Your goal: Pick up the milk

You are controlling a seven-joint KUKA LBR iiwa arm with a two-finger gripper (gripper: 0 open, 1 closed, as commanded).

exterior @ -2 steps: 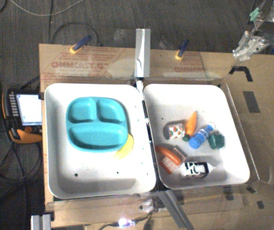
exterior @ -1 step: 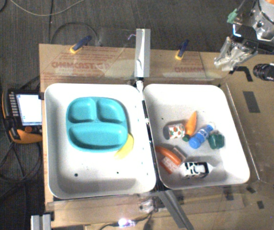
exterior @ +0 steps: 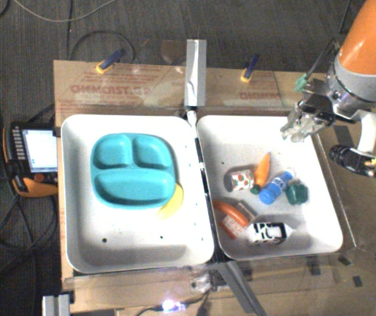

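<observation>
Milk, a small black-and-white cow-patterned carton (exterior: pixel 268 232) lying at the right white bin's (exterior: pixel 326 176) front edge, likely light and rigid, suits gripping across its narrow sides; two-finger gripper (exterior: pixel 297 129) state indeterminable.

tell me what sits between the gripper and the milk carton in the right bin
In the camera view, the gripper hovers at the right bin's top edge; the milk carton lies near its front. Between them lie a blue bottle and a dark green object.

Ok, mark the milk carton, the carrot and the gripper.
milk carton (exterior: pixel 268 232), camera view, on its black-and-white side.
carrot (exterior: pixel 261 170), camera view, mid orange body.
gripper (exterior: pixel 297 130), camera view, between its fingertips.
</observation>
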